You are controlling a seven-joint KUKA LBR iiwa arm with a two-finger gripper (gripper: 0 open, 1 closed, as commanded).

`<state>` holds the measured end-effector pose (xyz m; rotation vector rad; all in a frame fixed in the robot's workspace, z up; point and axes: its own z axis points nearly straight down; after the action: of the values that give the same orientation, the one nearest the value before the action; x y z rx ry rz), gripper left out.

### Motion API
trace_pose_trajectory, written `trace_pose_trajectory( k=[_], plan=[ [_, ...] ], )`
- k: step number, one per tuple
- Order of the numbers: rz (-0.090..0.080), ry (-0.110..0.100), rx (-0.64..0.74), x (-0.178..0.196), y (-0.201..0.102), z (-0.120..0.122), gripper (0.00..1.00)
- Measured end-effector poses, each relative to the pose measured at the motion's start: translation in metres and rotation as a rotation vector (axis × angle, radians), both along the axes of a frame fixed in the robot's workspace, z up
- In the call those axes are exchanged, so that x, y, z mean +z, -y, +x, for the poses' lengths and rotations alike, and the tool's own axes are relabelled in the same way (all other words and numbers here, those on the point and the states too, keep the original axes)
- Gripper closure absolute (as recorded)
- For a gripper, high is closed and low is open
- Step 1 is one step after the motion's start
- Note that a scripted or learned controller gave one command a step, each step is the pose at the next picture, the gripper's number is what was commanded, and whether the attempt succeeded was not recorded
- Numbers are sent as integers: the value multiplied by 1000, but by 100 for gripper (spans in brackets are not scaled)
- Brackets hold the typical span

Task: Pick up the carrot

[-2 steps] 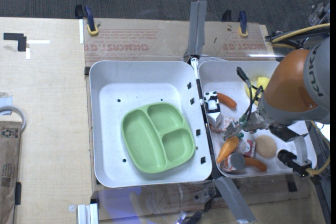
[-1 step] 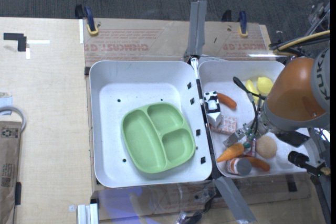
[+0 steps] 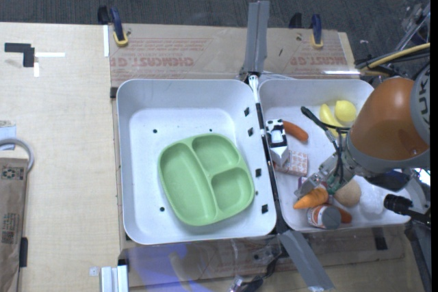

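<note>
Gripper [image 3: 316, 182] over carrot [image 3: 311, 198], near bin [image 3: 356, 223] front edge; grip state unclear.

Lighting even and bright; image quality moderate, soft overall.

Diffuse overhead light gives the white bins [image 3: 130, 147] a faint bluish cast, with only weak shadows along their inner walls and under the green plate [image 3: 205, 178]. A broad soft highlight lies on the orange band [image 3: 387, 123]. A bluish reflection shows on the bench [image 3: 55, 147] edge at bottom. Fine detail is slightly blurred; the dark floor at top appears grainy.
</note>
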<state>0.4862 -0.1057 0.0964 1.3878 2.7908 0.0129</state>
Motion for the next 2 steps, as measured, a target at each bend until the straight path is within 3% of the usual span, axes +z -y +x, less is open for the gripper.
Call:
trace_pose_trajectory(
  k=[1, 2],
  plan=[
    [2, -25, 41, 95, -20, 9, 0],
    [-8, -19, 567, 0, -6, 38, 0]
  ],
)
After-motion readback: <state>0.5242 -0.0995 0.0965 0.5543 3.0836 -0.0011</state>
